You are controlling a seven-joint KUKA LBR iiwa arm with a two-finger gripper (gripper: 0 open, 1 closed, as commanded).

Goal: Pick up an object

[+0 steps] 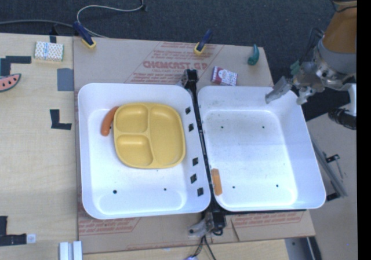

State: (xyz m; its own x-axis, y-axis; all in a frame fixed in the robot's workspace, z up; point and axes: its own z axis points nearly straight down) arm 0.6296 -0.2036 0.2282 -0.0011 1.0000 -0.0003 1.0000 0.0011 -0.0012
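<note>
Two bins: left bin point(93, 195) has yellow plate point(149, 135) and a carrot point(107, 121), tool point(288, 88) hangs over right bin point(313, 160) rim, spread wide, holding nothing.

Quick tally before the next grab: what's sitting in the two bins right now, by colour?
Yellow: 1, the divided plate in the left bin
Orange: 2, a stick beside the plate, another stick in the right bin
Total: 3
</note>
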